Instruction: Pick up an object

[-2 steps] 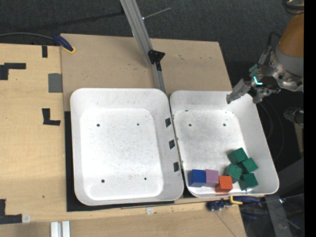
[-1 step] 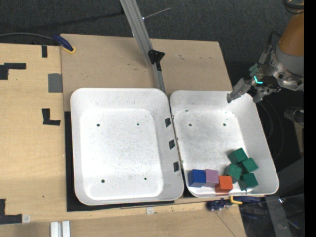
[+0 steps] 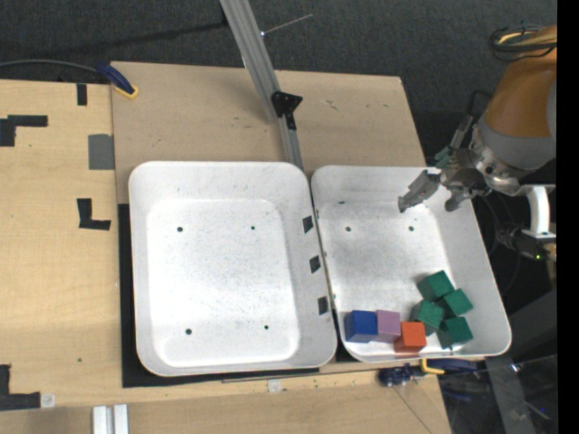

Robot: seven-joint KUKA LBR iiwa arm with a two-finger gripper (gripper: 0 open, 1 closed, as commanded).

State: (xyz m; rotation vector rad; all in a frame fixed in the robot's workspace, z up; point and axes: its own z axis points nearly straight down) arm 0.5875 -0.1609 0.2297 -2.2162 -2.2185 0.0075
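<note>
The gripper hangs over the upper right part of the right bin, jaws spread apart with nothing between them. The blocks crowd the bin's near right corner: a blue cube, a purple cube and an orange cube in a row along the near wall, with a cluster of green blocks just beside them. The rest of that bin's floor is bare. The left bin lies alongside on the table. The arm is cut off at the right edge.

No readable text, labels or numbers — none.
</note>
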